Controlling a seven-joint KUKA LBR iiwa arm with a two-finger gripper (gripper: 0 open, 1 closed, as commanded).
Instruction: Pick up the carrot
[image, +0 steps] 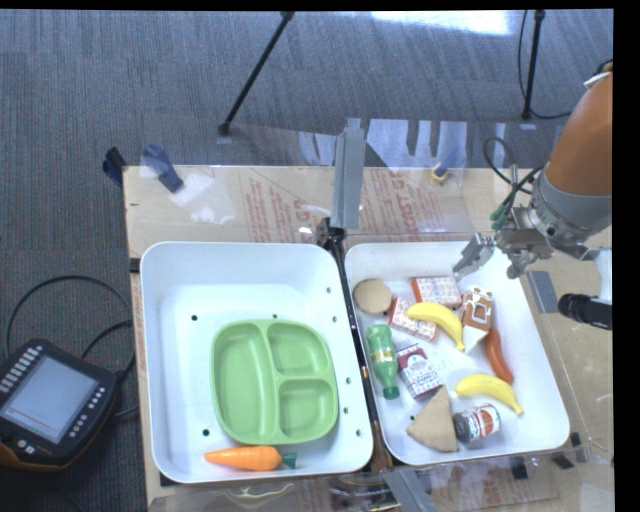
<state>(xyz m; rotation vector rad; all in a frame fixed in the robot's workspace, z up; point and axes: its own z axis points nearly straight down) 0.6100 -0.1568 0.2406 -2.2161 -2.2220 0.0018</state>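
Observation:
The orange carrot (245, 458) with its green stem end lies in the left bin (180, 300), along the front wall just below the green divided plate (275, 380). My gripper (495, 262) hovers far from it, over the back right corner of the right bin (545, 370). Its two fingers (472, 258) are spread open with nothing between them. The arm's orange band and grey wrist reach in from the upper right.
The right bin holds several toy foods: a round bun (373, 295), two bananas (438, 320), a green bottle (381, 358), red boxes (420, 370), a sausage (498, 355), a can (477, 423) and a bread slice (435, 420). A teach pendant (45, 400) lies on the floor to the left.

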